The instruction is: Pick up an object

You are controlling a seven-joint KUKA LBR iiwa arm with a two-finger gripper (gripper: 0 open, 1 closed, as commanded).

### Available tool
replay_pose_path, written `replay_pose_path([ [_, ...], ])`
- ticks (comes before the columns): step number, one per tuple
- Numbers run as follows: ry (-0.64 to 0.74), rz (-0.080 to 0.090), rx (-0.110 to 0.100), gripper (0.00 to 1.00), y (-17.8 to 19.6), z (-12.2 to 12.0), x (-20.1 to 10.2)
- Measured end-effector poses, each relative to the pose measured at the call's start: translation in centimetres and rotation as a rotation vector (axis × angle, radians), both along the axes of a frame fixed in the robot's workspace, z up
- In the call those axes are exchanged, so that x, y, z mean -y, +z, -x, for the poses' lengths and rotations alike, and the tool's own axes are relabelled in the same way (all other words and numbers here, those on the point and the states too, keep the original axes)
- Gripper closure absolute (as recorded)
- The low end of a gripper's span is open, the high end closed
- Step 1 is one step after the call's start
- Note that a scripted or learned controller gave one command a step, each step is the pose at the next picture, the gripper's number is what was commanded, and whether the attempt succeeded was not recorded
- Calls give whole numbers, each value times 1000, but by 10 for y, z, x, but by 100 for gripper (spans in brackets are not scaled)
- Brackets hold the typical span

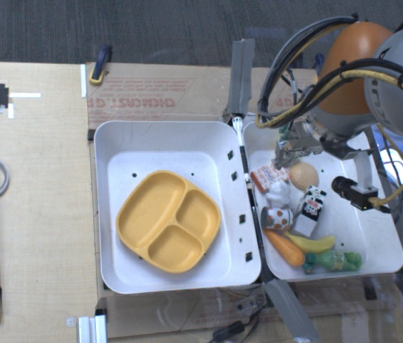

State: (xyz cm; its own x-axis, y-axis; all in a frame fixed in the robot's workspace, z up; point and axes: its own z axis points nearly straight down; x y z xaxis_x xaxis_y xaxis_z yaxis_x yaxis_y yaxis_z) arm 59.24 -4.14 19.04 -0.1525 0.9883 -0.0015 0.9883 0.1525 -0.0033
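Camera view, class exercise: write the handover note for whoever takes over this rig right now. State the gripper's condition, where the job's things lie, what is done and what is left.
Gripper: low over the far left part of the right bin; whether it is open or shut cannot be told, and nothing is seen held.
Things: carrot, banana, green toy, black-and-white cow figure, tan round item and red-and-white packet all lie in the right bin.
The left bin holds a yellow divided plate.
Done: arm is over the pile.
Left: grasp one object and lift it.
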Motion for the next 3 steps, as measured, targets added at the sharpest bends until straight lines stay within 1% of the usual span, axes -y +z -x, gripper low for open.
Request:
replay_pose_path([
  [1, 118, 0, 2, 0, 63, 48, 69],
  [2, -114, -1, -1, 0, 0, 71, 45],
  [3, -355, 1, -2, 0, 0, 116, -28],
])
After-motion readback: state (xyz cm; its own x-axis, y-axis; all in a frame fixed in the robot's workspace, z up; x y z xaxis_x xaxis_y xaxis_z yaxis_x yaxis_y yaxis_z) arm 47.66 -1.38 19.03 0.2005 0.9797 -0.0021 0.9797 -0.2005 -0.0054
